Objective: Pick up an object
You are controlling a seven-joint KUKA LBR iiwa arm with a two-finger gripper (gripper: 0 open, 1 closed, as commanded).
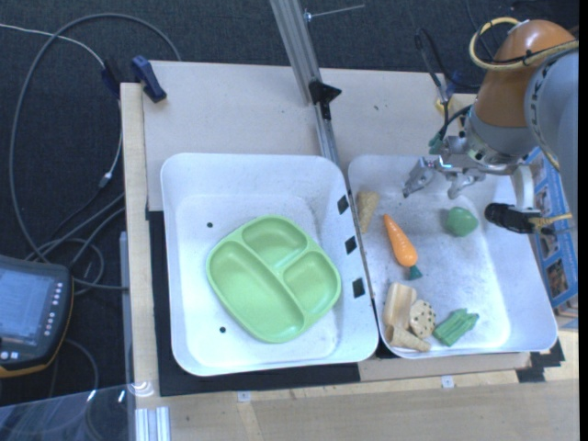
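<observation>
End effector [439, 180]: I see it low over the far end of the right bin, fingers spread apart, nothing between them.
Arm [514, 90]: I read it coming in from the right, grey with the orange band above the wrist.
Bench [230, 108]: pale board top, bare at the far side; a blue clamp [147, 77] sits at its far left corner and a metal post [294, 35] slants up from the middle.
Room: dark carpet around the bench, cables [55, 136] looping on the left, a handheld control pendant [32, 315] at the lower left.
Left bin [184, 182]: holds a green divided plate [274, 277], lying flat.
Right bin [524, 310]: I count a green round object [460, 220], an orange carrot [400, 241], a tan piece [367, 208] by the divider, and at the near end a beige block cluster [409, 318] beside a green leafy toy [456, 326].
Nearest object to end effector: the green round object, just beside and nearer to me than the fingers, not touching; the carrot lies near, toward the left.
</observation>
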